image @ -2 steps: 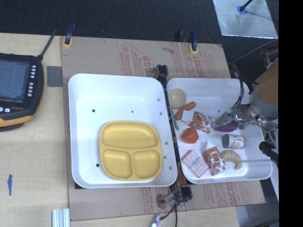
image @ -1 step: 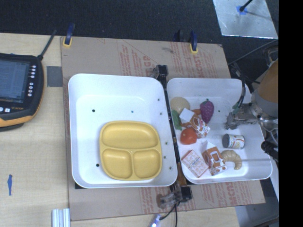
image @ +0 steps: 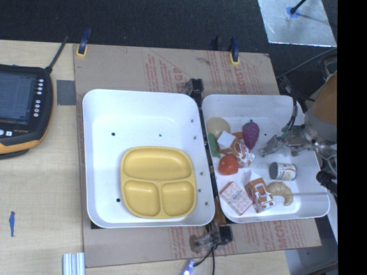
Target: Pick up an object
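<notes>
The metal pincer (image: 274, 146) hangs open, holding nothing, over the right white bin (image: 298, 212). It could bump the small grey-topped can (image: 282, 171) and push it away

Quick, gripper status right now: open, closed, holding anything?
Gripper: jaws look open, nothing between them, over the right bin near the purple fruit.

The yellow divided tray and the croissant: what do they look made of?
The yellow divided tray looks like molded plastic: one even colour, rounded compartment walls, soft sheen. The croissant looks like a plastic toy replica, smooth and evenly tan, though the picture is too coarse to rule out foam or rubber.
</notes>
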